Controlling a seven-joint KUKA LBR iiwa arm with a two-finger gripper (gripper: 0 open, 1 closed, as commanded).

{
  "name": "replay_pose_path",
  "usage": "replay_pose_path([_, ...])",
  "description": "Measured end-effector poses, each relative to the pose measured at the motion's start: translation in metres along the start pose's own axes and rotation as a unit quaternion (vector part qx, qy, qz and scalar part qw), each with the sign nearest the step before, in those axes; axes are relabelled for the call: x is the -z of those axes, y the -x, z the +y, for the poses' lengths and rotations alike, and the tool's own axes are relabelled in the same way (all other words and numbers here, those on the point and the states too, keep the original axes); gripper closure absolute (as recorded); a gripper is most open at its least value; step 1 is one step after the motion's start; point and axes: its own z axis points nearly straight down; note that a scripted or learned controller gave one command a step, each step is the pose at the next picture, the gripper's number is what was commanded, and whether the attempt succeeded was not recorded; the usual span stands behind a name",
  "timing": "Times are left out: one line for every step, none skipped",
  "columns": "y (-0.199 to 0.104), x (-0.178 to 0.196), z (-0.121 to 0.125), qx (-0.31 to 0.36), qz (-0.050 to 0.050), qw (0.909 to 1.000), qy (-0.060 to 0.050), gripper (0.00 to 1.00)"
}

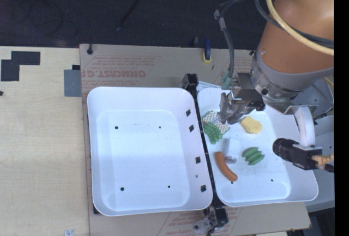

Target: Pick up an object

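The hand (231,112) hangs low over the upper left part of the right bin (275,188). Whether it is open or shut cannot be told from this slant, and nothing can be seen in its hold.

Just left of the hand, and partly under it, lies a pale piece with a green and white check (209,118). A dark green knobbly piece (214,132) touches that one on the side toward the bottom of the view. Just right of the hand and a little lower lies a yellow lump (251,125), apart from it. Below the hand sits a small whitish item (233,146), too blurred to name. Further below the hand, an orange-red sausage shape (225,167) lies at a slant, and a green pod (253,155) rests to its right. All of these are on the floor of the right bin.

Above the hand rises the arm (297,28), with its broad orange band.

Left of the hand stands the left bin (142,147), edge to edge with the right one and joined by black clips (191,81).

Both bins rest on a cardboard sheet (136,66) with red print, upside down here, that seems to read "CHEMCAST"; more red print along its lower edge is too small to read. A blue and yellow clamp (206,50) grips its far edge. The sheet lies on the pale wooden desk (38,164), which bears black patches (19,63) far left of the hand.
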Motion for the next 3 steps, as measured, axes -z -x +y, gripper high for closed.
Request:
replay_pose_path([0.0, 0.009, 0.0, 0.002, 0.0, 1.0, -0.002, 1.0])
replay_pose_path([-0.044, 0.059, 0.007, 0.0, 0.001, 1.0, 0.004, 1.0])
replay_pose_path([-0.08, 0.125, -0.003, 0.0, 0.002, 1.0, 0.004, 1.0])
